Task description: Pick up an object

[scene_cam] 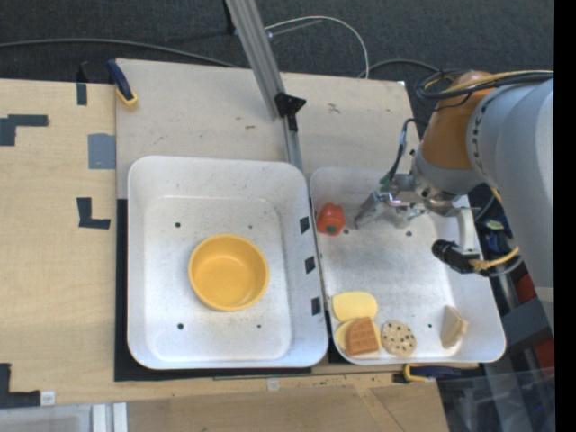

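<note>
Camera view: pick not yet accomplished; no object lifted.
Near rim of right bin (477, 354): toast (362, 337), cookie (397, 337); farther back, red pepper (330, 219) lies just beside gripper (369, 212); whether the claw is spread or pressed together cannot be told; grasp and lift remain.

We see two shallow white bins side by side on a pale board (207, 106): the left bin (135, 241) and the right bin (396, 268), their rims touching. A slanted metal post (256, 43) crosses the board and ends at the seam between them. A blue-and-yellow clamp (121, 84) grips the board's far left corner. What may be a second clamp (416, 373) sits at the near edge. A thin cable (342, 30) loops behind. Dark tape marks (90, 214) dot the wooden bench (54, 268).
</note>
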Robot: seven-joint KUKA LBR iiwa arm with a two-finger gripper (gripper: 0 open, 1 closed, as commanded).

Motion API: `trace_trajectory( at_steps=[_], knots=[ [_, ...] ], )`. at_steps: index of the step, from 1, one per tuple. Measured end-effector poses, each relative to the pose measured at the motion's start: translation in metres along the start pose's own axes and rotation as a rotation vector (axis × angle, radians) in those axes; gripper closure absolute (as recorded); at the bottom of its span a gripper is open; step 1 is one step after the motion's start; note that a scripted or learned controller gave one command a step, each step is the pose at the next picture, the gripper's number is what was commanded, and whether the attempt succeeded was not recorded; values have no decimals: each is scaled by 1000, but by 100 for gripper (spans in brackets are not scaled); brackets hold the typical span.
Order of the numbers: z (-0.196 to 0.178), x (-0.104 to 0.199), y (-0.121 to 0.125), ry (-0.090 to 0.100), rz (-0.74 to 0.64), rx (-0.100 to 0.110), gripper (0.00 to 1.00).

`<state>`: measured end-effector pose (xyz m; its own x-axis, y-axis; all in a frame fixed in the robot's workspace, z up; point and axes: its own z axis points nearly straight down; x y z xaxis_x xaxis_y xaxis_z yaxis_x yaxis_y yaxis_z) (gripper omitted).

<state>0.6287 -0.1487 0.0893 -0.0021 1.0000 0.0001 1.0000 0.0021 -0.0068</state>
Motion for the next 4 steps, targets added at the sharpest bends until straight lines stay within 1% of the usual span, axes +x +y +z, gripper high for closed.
trace_trajectory(
  at_steps=[1,2,3,4],
  knots=[
    [-14,0,1,0,-1,-4,100],
    [-66,-9,-2,-2,1,-11,100],
    [-128,-7,6,-2,0,-13,100],
    [-175,-14,3,-2,0,-11,100]
  ],
)
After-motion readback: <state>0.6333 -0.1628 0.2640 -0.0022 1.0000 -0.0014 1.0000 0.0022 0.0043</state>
